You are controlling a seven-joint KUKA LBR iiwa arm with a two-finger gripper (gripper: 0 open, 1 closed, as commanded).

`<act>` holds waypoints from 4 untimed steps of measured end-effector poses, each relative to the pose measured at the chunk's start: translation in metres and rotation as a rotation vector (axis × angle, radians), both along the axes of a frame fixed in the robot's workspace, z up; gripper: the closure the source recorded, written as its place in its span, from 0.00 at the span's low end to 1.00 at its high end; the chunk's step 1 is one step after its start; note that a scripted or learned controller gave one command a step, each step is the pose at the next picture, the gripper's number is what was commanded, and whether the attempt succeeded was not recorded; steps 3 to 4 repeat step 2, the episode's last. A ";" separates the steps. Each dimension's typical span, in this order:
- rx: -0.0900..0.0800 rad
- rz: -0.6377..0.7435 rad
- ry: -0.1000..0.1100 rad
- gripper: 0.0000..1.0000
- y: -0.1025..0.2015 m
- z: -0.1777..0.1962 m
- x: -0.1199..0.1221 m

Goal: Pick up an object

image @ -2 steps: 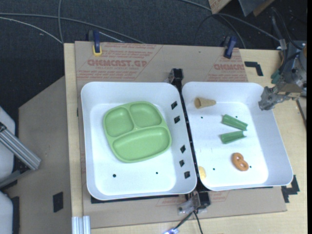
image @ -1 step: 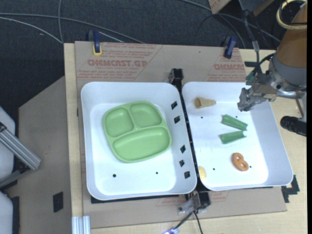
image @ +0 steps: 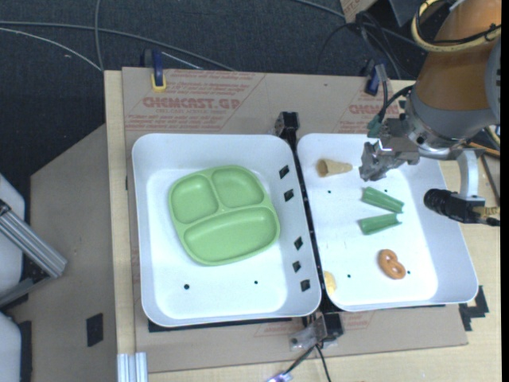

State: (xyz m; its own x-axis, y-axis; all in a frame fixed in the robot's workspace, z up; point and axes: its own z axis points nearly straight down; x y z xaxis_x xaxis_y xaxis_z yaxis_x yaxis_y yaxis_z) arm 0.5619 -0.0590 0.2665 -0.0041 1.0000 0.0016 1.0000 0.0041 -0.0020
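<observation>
The pincer (image: 374,169) hangs over the upper part of the right bin (image: 445,289), a dark metal cluster below the grey wrist and the broad orange band of the arm (image: 457,62). From this slanted view I cannot tell how far apart its tips stand, and nothing shows plainly between them.

Just below the pincer lies a green block (image: 382,200), a flat-sided stick with squared ends, tilted across the bin floor. A second green block (image: 378,224) of the same matte look lies just beside it, lower and angled the other way; the two seem apart, though narrowly. To the left of the pincer rests a small tan cone (image: 334,166), pointed toward the right. Nearer the front sits a brown pretzel-shaped piece (image: 390,264), looped and glossy, and at the bin's front left corner a small yellow piece (image: 328,280), perhaps a chip.

The right bin is smooth white plastic with rounded corners and a low rim; bare floor lies open between the blocks and the pretzel and along the right side. The left bin (image: 159,293) holds a pale green divided plate (image: 224,213) with three compartments. Both bins sit on a brown board over the table (image: 477,245).
</observation>
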 end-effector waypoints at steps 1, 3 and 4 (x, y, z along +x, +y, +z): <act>0.000 0.000 0.000 1.00 0.048 -0.002 0.002; 0.000 0.000 0.002 1.00 0.100 -0.023 0.001; 0.000 0.000 0.002 1.00 0.100 -0.023 0.001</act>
